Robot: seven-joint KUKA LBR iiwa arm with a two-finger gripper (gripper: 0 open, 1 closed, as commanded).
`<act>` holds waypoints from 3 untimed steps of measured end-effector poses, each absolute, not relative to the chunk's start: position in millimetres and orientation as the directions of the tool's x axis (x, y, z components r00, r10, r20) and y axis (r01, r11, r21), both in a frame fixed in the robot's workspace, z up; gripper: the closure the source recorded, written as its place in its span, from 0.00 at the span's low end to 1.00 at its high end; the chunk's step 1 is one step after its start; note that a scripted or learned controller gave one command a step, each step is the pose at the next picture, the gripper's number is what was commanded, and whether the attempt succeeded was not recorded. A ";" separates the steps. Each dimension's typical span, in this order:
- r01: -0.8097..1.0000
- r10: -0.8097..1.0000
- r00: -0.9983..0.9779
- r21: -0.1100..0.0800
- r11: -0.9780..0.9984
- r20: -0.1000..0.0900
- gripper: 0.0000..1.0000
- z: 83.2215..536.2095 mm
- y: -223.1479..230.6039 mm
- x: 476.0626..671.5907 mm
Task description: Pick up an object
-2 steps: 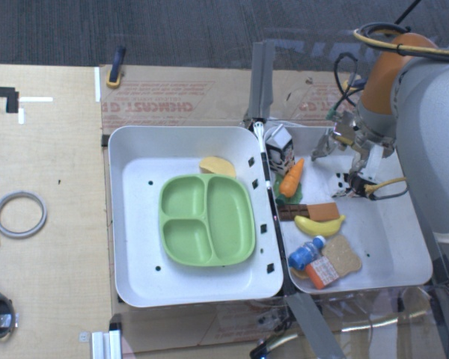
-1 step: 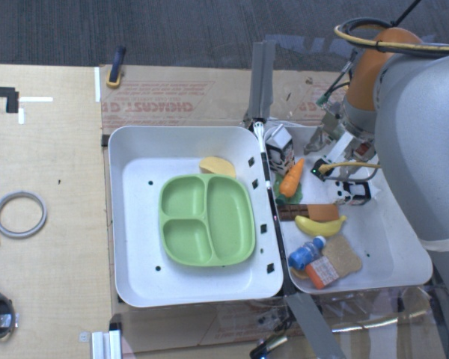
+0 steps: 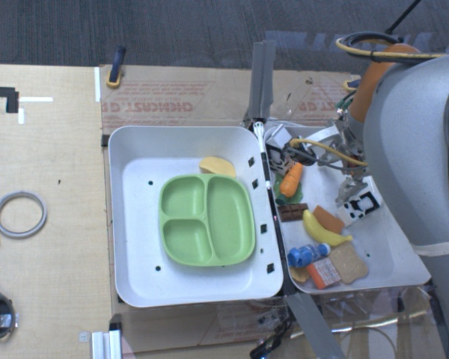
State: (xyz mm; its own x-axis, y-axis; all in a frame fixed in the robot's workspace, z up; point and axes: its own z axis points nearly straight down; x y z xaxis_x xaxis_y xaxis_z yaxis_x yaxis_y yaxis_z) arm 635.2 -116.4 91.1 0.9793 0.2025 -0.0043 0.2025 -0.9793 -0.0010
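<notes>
Camera view is showing the two-finger gripper (image 3: 352, 189) hanging low in the right white bin (image 3: 393, 254). I cannot tell if it is gripping. A curved yellow toy banana (image 3: 323, 231) is lying just down-left of it, its long side slanting toward the lower right.

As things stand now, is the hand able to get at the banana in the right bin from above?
Probably yes. The banana lies uncovered on top, beside the sausage, and the hand hangs just above and to its right with nothing between them.
</notes>
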 end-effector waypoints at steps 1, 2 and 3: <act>0.204 0.204 0.979 0.000 -0.979 -0.003 0.00 104.3 -118.9 646.9; 0.273 0.273 0.962 -0.002 -0.962 -0.004 0.00 109.3 -107.4 608.7; 0.201 0.201 0.980 -0.001 -0.980 -0.003 0.00 91.0 -105.8 648.6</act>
